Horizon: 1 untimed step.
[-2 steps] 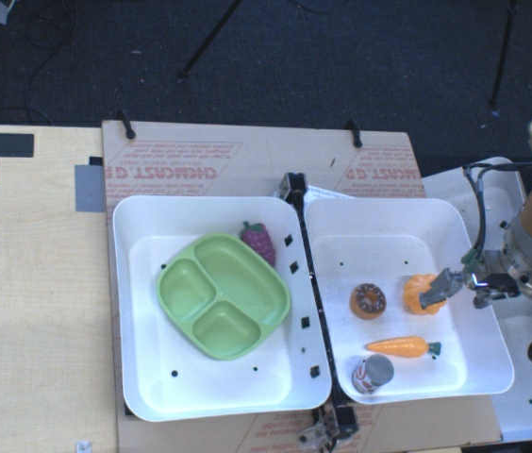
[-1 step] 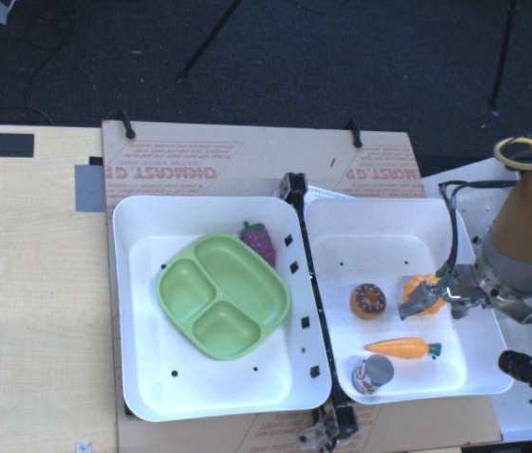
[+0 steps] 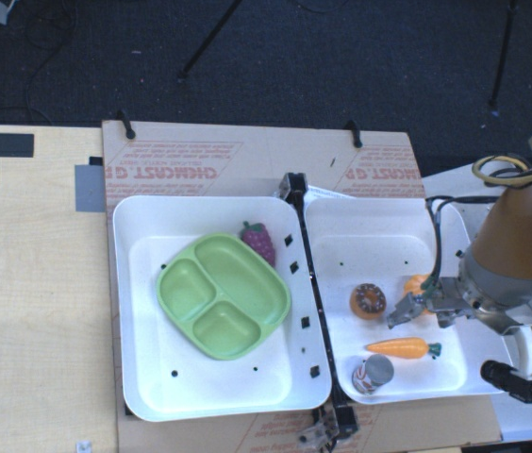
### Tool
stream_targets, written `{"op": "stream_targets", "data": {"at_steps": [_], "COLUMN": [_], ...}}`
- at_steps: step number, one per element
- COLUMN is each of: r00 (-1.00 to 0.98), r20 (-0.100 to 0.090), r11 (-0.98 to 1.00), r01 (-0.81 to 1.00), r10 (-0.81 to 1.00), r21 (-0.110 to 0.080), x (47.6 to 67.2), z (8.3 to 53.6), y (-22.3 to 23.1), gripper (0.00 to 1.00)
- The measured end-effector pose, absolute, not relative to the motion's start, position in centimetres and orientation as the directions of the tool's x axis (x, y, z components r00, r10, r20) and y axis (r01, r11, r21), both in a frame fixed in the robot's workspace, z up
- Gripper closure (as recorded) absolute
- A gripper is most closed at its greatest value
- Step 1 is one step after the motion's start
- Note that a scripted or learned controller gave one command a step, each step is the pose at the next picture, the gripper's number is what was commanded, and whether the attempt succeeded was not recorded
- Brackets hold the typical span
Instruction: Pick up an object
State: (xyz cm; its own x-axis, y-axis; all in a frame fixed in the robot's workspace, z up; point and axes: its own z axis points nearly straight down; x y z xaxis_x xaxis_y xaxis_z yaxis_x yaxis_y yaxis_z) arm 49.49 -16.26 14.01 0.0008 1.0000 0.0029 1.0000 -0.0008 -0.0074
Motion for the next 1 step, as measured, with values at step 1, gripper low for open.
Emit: {"op": "stream_targets", "data": {"at_steps": [1], "r00": [0.001], "r20": [0.002], "r11": [-0.001], "r01": [1.0], "r10": [1.0], "r21": [-0.005], "x": [49.42], "z": [8.68], "y": [-16.15], "gripper": [0.0]}}
